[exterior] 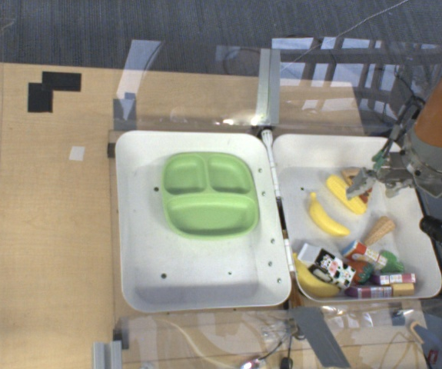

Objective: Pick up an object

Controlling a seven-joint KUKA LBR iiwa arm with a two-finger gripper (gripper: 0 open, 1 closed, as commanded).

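Gripper (361, 183) is hovering in the right bin (405, 148) over one yellow banana (343, 193); whether it's clenched, I cannot tell. Two bananas are lying there, the second (327, 217) just beside the first. One green divided plate (209, 194) is sitting in the left bin (140, 206).
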